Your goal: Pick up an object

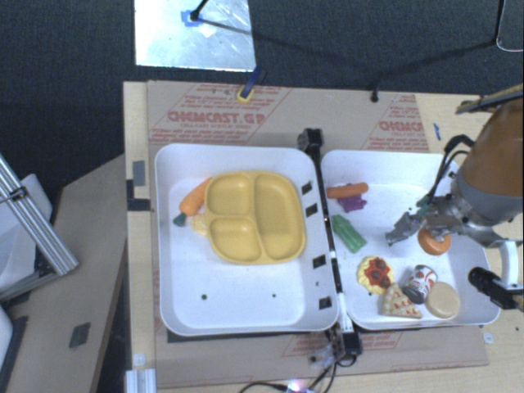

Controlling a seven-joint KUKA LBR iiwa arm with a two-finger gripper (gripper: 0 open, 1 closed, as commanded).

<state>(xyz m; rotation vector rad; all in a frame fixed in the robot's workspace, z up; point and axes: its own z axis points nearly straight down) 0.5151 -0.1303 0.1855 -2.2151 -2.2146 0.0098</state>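
- Left bin [176, 301], centre-left of frame: I see a yellow divided plate [250, 217] lying flat in its upper half, with a toy carrot [193, 198] touching the plate's upper left edge.
- Right bin [385, 160], centre-right: an orange toy [347, 191] near its upper left, a purple piece [353, 205] just below it, and a green block [348, 232] lower, near the divider.
- Lower part of right bin: a small pizza [375, 273], a pizza slice [399, 303], a red-and-white can [419, 283] and a tan disc [443, 300], clustered close together.
- Gripper [403, 230], right of centre, sits low over the right bin; I cannot tell how its pincer is set.
- An orange disc [433, 241] lies just right of the gripper, under the wrist.
- Arm [495, 170] enters from the right edge.
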